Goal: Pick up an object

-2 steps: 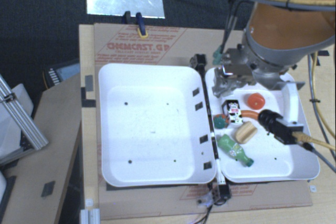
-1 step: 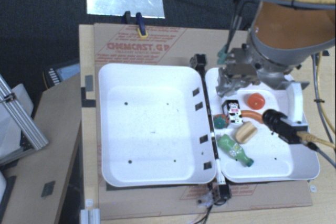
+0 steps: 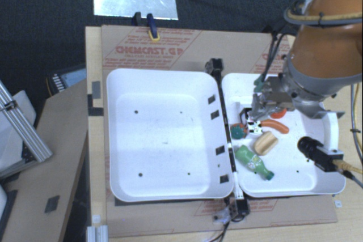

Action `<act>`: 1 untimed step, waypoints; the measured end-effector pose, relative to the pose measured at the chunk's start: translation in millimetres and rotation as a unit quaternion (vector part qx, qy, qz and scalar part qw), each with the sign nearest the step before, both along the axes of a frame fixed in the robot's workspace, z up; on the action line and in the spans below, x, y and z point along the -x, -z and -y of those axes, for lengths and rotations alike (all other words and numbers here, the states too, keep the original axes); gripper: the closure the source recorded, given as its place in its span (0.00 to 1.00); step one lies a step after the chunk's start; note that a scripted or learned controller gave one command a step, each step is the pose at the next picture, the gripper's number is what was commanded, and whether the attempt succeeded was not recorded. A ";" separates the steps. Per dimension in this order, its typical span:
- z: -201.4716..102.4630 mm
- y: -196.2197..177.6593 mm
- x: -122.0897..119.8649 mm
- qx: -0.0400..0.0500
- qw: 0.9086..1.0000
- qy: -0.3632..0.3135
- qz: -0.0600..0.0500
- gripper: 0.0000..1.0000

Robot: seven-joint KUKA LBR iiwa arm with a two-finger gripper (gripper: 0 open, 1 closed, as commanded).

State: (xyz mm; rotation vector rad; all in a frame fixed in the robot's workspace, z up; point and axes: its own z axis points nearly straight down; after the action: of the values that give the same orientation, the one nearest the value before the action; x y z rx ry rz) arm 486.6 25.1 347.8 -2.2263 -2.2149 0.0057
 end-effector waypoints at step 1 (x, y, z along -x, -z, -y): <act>-47.8 -59.8 -0.5 -0.002 1.000 -0.007 0.006 1.00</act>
State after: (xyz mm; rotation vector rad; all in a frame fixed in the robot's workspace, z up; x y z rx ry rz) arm 487.1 72.9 407.6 -2.2141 -2.2338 -0.0113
